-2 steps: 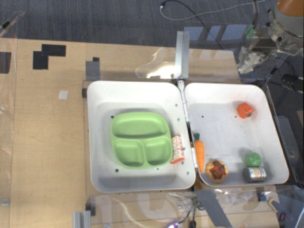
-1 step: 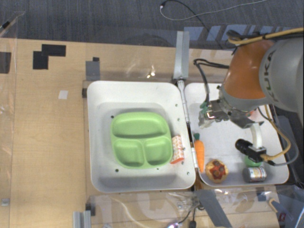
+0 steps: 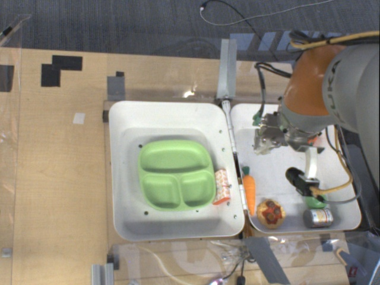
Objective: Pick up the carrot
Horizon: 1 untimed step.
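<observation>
Jaws unclear — carrot [image 3: 250, 195] lies upright.

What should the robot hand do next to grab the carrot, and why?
Probably slide toward the view's lower left and come down over the orange carrot. The metal two-finger gripper hangs above the right white bin, up and to the right of the carrot, which lies against that bin's left wall beside a round red-and-yellow toy. Nothing is held yet.

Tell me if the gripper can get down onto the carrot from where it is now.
Probably yes. The carrot lies uncovered in the right bin, with the gripper above and apart from it. But it lies tight against the bin's left wall, leaving little room for a finger on that side.
</observation>
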Available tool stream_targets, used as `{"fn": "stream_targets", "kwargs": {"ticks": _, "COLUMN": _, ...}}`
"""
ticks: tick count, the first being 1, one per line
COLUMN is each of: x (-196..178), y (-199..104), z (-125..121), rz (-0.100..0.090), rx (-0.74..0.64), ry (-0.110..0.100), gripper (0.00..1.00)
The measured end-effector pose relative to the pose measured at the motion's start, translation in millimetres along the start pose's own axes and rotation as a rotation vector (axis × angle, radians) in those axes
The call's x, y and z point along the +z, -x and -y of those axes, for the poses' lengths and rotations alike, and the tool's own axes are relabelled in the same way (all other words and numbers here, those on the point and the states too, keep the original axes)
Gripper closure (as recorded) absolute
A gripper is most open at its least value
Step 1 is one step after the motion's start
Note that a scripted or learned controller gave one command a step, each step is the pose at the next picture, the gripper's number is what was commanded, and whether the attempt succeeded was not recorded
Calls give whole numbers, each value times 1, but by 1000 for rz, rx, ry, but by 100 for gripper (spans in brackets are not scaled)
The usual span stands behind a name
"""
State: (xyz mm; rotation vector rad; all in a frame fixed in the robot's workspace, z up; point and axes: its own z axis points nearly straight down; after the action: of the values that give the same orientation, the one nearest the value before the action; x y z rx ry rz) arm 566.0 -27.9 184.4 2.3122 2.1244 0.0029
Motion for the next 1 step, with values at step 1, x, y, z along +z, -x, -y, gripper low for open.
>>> {"fn": "stream_targets", "kwargs": {"ticks": 1, "x": 94, "y": 57, "z": 13, "rz": -3, "rx": 364, "ry": 7, "gripper": 100}}
